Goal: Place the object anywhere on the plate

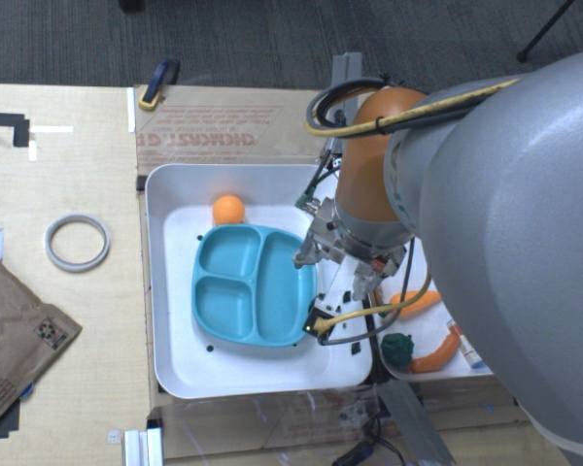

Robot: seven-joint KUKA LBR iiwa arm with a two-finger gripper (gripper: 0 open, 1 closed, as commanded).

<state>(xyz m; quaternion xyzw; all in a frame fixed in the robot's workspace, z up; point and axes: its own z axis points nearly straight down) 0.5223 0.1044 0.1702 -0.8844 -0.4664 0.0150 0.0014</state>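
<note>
Within the white bin (180, 362), nothing is yet placed on the blue plate (248, 289). An orange ball (228, 209) is seen just off its twelve o'clock. Whether the gripper (311, 252), at three o'clock, is open cannot be told.

Grey arm (510, 221) reaching from the right, orange band (369, 168) above wrist, pincer (313, 250) pointed down

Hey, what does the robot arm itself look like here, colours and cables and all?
The arm is a bulky, smooth grey shell with rounded joints. An orange band wraps it above the wrist. A yellow cable runs along it and a black cable loops nearby. The gripper is silvery metal.
</note>
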